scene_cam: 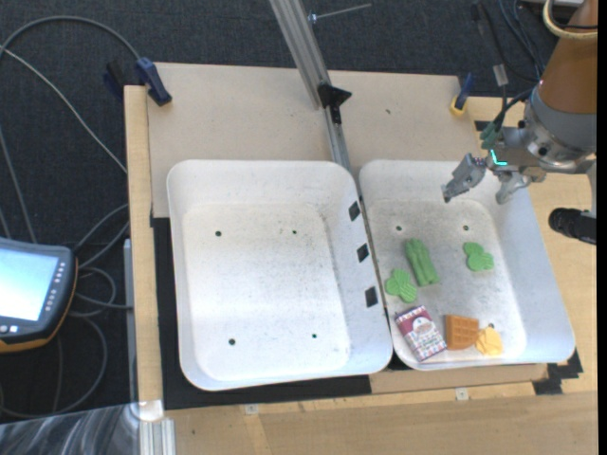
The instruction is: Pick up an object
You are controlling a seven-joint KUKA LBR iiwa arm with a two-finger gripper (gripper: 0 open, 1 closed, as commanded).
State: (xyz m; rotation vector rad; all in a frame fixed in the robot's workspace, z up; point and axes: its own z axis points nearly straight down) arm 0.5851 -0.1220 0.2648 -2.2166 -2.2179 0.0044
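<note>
My gripper (486, 184) hangs over the back edge of the right bin (531, 282), fingers spread open with nothing between them. Below it in that bin lie a long green piece (421, 260), a smaller green piece (400, 285) touching its lower end, and another green piece (478, 258) to the right. Near the bin's front edge sit a small maroon packet (419, 333), an orange waffle-like block (462, 331) and a yellow piece (489, 341). All the objects rest on the bin floor, apart from the gripper.
The left bin (190, 254) stands beside the right one, with black clips along the shared wall. A metal pole (302, 45) slants up from the bench's back. Blue clamps sit at the bench's back corners. A tablet (28, 292) lies off the bench to the left.
</note>
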